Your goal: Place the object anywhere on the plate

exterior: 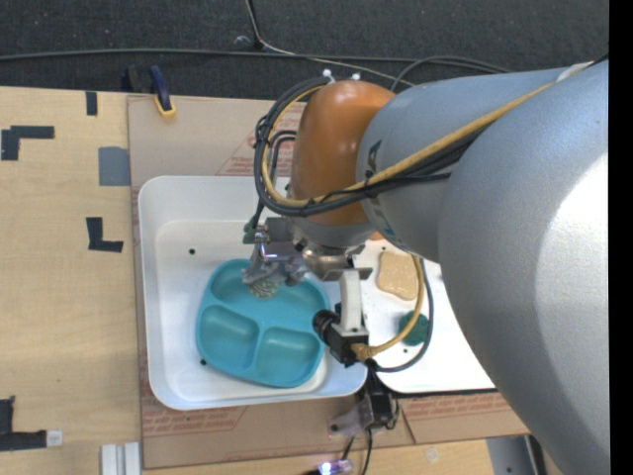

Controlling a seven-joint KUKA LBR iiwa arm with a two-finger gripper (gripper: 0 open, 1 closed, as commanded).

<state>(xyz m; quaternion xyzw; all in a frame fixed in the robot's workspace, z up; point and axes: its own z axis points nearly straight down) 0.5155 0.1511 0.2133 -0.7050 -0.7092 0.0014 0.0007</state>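
A blue plate (247, 339) with three compartments lies in the left white bin (168, 265). My gripper (265, 270) hangs over the plate's far compartment, near its right rim. A small greyish thing (262, 286) shows at the fingertips, just above or on the plate's surface; I cannot tell if it is held. The grey arm with its orange band (336, 146) covers most of the right bin.
A tan, bread-like object (398, 277) and a dark green item (419, 327) lie in the right bin (455, 364). Black cables loop around the wrist. A blue and yellow clamp (160, 92) sits at the bench's far edge.
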